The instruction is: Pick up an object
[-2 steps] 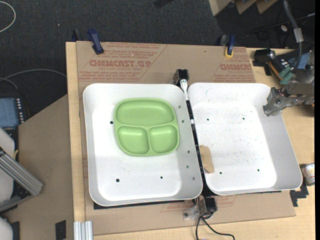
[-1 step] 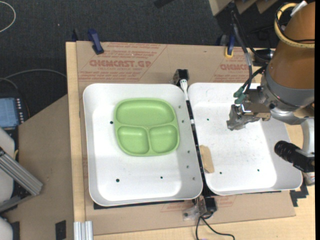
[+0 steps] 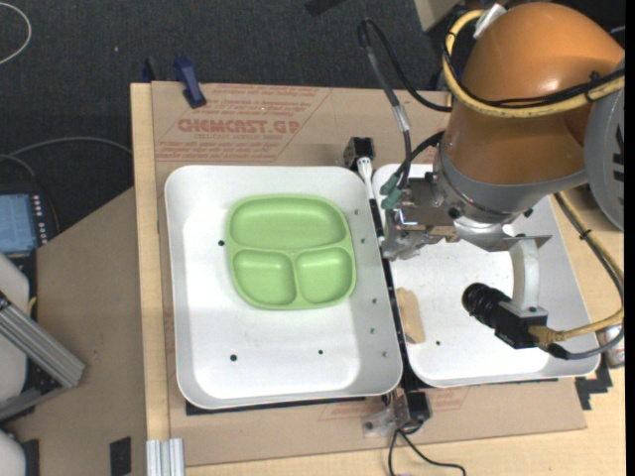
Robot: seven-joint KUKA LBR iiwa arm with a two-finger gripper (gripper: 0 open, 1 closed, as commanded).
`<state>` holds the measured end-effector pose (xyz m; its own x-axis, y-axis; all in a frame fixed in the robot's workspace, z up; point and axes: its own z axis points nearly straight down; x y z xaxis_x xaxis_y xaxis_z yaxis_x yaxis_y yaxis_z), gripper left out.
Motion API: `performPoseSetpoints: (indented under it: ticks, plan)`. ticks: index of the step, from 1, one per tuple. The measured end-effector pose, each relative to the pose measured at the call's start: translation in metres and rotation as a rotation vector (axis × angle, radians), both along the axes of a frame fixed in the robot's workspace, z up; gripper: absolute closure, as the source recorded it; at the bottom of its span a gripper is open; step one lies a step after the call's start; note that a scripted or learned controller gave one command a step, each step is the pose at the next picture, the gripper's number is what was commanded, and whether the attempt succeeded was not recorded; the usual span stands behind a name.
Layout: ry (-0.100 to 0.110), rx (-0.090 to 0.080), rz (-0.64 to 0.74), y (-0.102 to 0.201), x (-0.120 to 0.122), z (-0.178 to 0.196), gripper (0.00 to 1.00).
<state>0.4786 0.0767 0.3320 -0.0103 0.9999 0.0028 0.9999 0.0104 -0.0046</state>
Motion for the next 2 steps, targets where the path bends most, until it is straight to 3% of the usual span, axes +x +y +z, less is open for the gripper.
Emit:
performPoseSetpoints:
  ticks: [1, 2]
  plan:
    - [-0.025, -0.005, -0.020, -0.096, 0.002, 0.145, 1.00]
    - [0.002, -0.002, -0.004, -0.022, 0.000, 0.084, 1.00]
